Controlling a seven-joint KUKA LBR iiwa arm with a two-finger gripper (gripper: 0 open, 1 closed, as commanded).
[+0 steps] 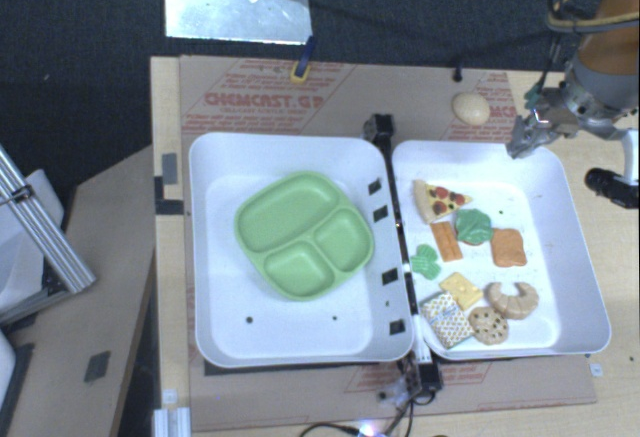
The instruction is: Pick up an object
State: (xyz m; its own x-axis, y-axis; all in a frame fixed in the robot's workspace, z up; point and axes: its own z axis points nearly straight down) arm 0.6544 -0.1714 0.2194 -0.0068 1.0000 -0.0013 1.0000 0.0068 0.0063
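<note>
Gripper (523,139) poised at upper right of frame over far rim of right bin (575,225), nothing between fingers; open or clenched — cannot tell. Risk: toy foods packed tight toward lower right — pizza slice (440,198), croissant (513,299), cookie (489,325) — so likely a nudged neighbour or glancing miss. Left bin (215,225) holding green divided plate (303,234).
</note>
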